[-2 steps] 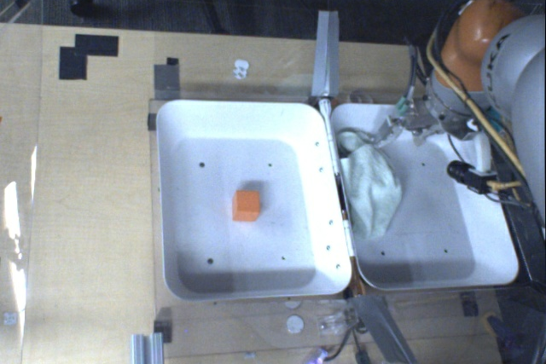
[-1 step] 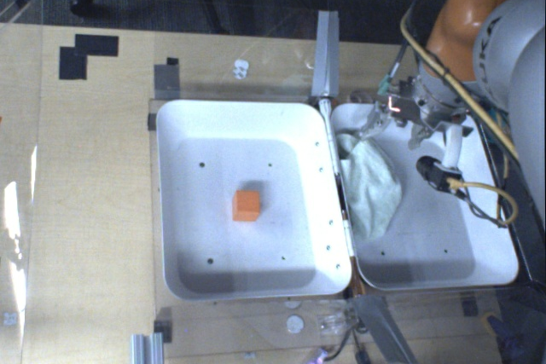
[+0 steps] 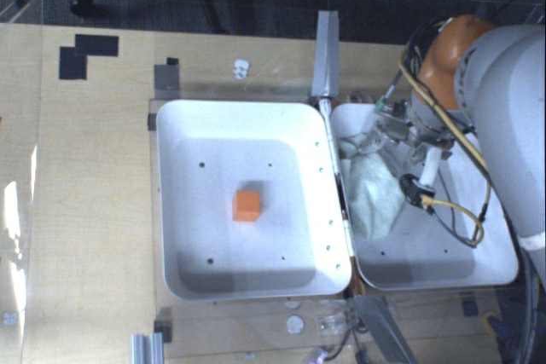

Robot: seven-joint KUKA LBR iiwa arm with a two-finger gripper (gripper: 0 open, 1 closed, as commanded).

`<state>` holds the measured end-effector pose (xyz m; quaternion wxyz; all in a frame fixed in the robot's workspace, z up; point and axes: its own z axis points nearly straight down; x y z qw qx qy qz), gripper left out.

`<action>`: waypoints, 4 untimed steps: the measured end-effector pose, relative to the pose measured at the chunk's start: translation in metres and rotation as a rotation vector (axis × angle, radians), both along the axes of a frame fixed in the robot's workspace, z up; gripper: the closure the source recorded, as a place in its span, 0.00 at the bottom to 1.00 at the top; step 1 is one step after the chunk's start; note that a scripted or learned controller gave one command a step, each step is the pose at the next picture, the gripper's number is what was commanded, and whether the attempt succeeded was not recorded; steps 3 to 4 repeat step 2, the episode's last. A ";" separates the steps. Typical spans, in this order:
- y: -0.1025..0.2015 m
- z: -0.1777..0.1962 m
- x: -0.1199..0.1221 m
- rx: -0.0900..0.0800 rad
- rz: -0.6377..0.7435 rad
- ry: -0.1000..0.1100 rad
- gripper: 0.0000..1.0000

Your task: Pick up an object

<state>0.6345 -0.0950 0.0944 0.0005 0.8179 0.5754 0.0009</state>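
Orange cube (image 3: 246, 205) mid left bin (image 3: 183, 183), walls well apart, end effector (image 3: 375, 141) (finger state unclear) over pale cloth (image 3: 374, 192)

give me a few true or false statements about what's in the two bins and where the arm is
1. An orange block lies in the left bin. True.
2. The arm is over the left bin. False: it is over the right bin.
3. A pale crumpled cloth lies in the right bin, against its left side. True.
4. The orange block touches the cloth. False: they lie in separate bins, with the bin walls between them.
5. The gripper is near the top of the cloth. True.
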 end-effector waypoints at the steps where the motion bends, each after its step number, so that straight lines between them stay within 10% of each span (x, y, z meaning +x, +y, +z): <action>1: 0.001 0.009 0.000 0.000 0.004 0.001 1.00; 2: 0.059 0.121 0.015 -0.001 -0.055 0.003 1.00; 4: 0.059 0.121 0.015 -0.001 -0.055 0.003 1.00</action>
